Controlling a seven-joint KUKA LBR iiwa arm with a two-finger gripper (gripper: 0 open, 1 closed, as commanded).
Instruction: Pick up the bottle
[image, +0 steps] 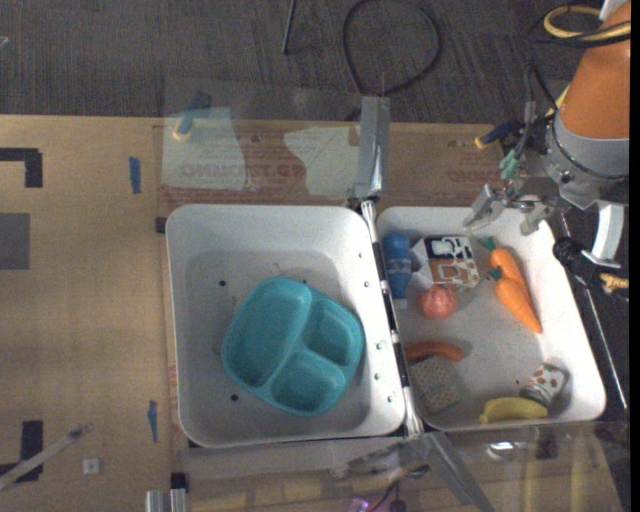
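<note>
Single fixed overhead camera, slanted down at mid distance on the tabletop (80, 300), both white bins (190, 330) framed, arm (600, 100) entering from 2 o'clock.

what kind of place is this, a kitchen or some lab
Most likely a robotics lab bench, not a kitchen: a robot arm hangs over two white bins, toy foods like a carrot fill one, and blue tape marks dot the wooden bench.

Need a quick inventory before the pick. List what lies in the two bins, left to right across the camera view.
teal divided plate → blue bottle → pink ball → carrots → spotted cup. The gripper hangs over the right bin's far edge.
</note>
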